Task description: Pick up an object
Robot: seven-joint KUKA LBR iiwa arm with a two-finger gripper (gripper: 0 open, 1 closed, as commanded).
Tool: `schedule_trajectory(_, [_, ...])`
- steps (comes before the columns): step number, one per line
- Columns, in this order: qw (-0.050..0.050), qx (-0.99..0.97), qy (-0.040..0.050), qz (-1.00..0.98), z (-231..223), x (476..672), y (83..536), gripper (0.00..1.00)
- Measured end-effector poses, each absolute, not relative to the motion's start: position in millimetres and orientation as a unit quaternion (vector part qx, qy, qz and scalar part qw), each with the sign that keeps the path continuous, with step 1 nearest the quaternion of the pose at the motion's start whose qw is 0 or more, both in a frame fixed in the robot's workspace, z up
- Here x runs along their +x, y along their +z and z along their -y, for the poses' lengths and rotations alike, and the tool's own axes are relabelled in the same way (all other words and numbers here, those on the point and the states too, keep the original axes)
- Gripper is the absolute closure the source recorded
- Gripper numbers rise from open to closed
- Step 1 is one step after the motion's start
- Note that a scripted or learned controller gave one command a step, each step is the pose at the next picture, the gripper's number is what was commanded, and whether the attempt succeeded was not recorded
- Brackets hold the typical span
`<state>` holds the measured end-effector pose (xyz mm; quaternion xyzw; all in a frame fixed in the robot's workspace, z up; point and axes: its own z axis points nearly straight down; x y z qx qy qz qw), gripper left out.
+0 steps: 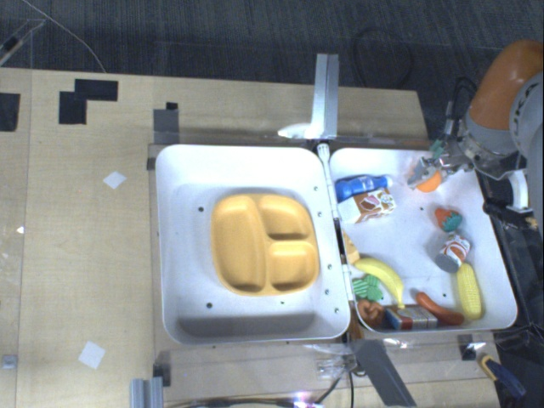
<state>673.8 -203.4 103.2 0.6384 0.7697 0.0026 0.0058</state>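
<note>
Gripper [432, 170] at far corner of right bin [399, 228], fingers pinching what we take for a small orange piece [430, 182] just above bin floor, w/ banana [381, 277], corn cob [469, 290] nearer us & yellow divided tray [263, 241] in left bin [183, 253].

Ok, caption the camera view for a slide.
Gripper over an orange piece in the right bin; yellow tray in the left bin.
</note>
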Motion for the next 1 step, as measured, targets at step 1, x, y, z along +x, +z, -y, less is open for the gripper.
schedule_trajectory(1, [0.005,0.765,0.0046,-0.644,142.1,672.1,207.4,1.0])
